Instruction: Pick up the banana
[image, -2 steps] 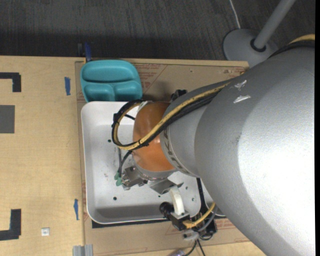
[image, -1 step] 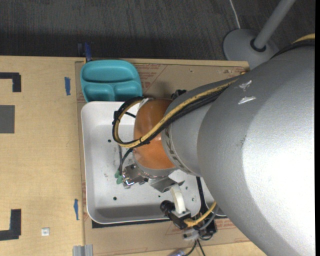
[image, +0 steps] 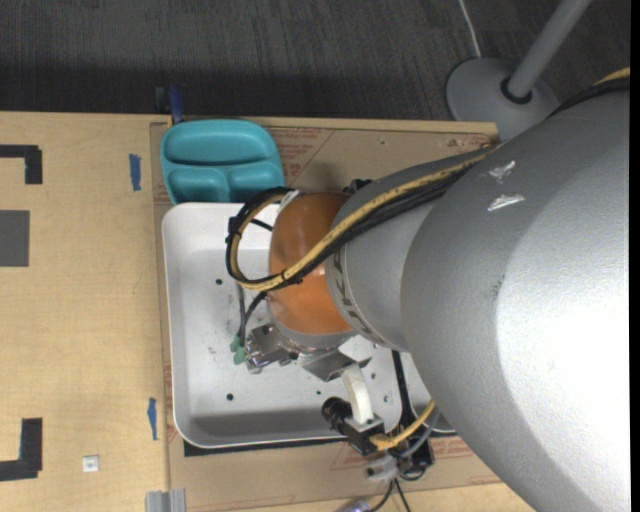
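Closest to the eye is the arm (image: 520, 300) itself, a great grey bulk swinging in from the right and covering most of what lies beneath it. A yellow-and-black cable (image: 400, 195) runs along it down to the orange band (image: 310, 270). Below the band is the wrist hardware, and the gripper (image: 262, 352) reaches low into the white bin (image: 195, 300). From where I stand I cannot tell whether it is open or closed, or whether anything is in it. A small green bit (image: 239, 350) sits right at its left edge, too small to name.

The banana is hidden. My guess is that it lies in this bin, under the wrist or the arm's body. The bare floor of the bin on the left has only a few dark specks.

A banana is light and soft, with a smooth curved skin that bruises and can roll in a hard pinch. I would take it across the thick middle, square to its length, with gentle pressure.

Beyond the bin, a teal tray (image: 220, 160) butts against its far rim. The brown surface (image: 80, 300) stretches left with blue tape (image: 135, 172) marks. Farthest off, a grey stand base (image: 490, 85) rests on dark carpet.
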